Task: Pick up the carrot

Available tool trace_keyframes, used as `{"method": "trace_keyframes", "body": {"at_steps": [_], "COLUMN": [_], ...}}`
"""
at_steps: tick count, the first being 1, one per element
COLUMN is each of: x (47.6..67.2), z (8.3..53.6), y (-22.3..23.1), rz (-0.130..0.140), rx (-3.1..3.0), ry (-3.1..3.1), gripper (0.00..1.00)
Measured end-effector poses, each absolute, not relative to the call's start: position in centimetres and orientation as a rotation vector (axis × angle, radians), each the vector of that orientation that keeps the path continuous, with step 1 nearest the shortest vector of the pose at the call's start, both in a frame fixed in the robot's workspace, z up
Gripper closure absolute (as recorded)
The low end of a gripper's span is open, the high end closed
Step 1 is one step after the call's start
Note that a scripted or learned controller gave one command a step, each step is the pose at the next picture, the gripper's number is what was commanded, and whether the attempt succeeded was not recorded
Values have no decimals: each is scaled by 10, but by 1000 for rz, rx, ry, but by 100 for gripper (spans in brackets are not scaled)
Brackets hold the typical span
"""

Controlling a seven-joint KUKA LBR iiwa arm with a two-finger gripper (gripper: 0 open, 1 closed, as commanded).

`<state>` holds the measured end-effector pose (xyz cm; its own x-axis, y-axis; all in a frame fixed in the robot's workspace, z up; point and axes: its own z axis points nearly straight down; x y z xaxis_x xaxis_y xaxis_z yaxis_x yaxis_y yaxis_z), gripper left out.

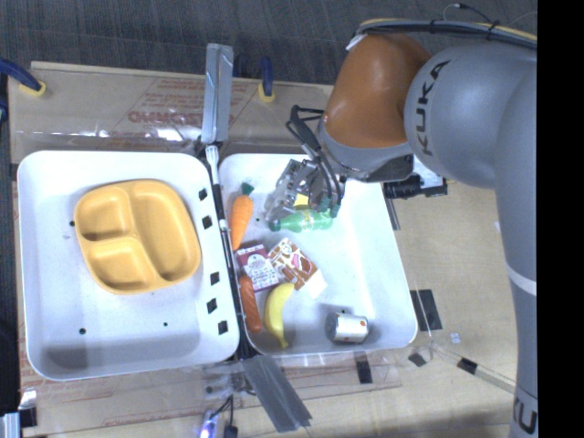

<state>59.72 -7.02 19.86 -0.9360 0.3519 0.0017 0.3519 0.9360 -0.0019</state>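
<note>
your arm (456, 108) reaches in from the right over the worktop (164, 99), its orange band above the wrist hanging over the far edge of the right bin (388, 272). the jaws (294, 194) sit low over the far part of that bin, just above a green item (310, 217) lying on the bin floor. you cannot tell from this angle how far the jaws stand apart, nor whether they have hold of anything.

the carrot (240, 219) lies in the right bin against its left wall, tip pointing toward the near side, green top toward the far side. it sits just left of the jaws and apart from them.

near the carrot's tip lies a printed snack packet (278, 267). beside the packet, along the left wall, rests a reddish sausage-like piece (248, 301), and next to it a banana (276, 316). a small metal can (349, 328) lies on its side toward the near right corner.

in the left bin (46, 336) rests a yellow divided plate (137, 235).
</note>
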Motion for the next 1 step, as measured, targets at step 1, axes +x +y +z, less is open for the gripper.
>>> {"method": "trace_keyframes", "body": {"at_steps": [1], "x": [623], "z": [190], "y": [-3], "rz": [1], "rx": [-429], "ry": [-3111], "gripper": [100]}}
